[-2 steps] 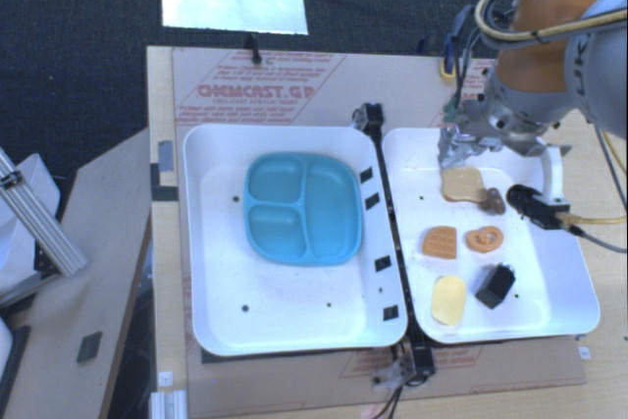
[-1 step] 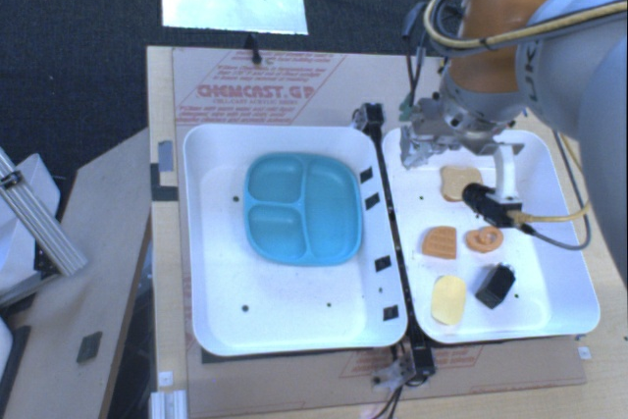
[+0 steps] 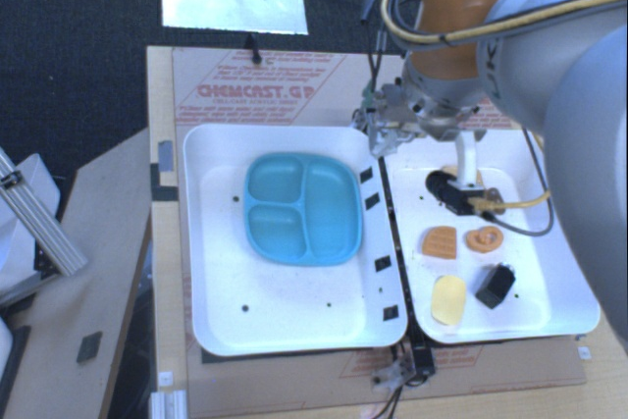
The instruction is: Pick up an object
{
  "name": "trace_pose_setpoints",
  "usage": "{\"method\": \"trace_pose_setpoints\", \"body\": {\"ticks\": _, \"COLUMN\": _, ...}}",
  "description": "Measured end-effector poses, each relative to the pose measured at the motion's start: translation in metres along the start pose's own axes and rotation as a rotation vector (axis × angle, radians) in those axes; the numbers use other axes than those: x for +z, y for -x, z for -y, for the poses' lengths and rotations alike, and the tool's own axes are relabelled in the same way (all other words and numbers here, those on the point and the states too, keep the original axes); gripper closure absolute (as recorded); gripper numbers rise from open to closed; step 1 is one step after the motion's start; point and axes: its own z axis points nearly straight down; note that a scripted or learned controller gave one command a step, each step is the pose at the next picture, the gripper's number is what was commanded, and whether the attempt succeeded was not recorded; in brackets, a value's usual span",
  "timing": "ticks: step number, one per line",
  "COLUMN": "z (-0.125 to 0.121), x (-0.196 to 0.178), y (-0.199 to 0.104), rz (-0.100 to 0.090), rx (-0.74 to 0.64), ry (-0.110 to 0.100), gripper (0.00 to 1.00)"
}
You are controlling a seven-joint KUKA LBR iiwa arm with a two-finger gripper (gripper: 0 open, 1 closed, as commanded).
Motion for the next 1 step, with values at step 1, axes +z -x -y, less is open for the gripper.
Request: {"method": "trace_pose_setpoints", "body": {"ticks": 1, "z": -0.0092, "x": -0.0069, "y": -0.0483, "rz": 0.0, "rx": -0.001, "ry": 0.0, "gripper": 1.0}}
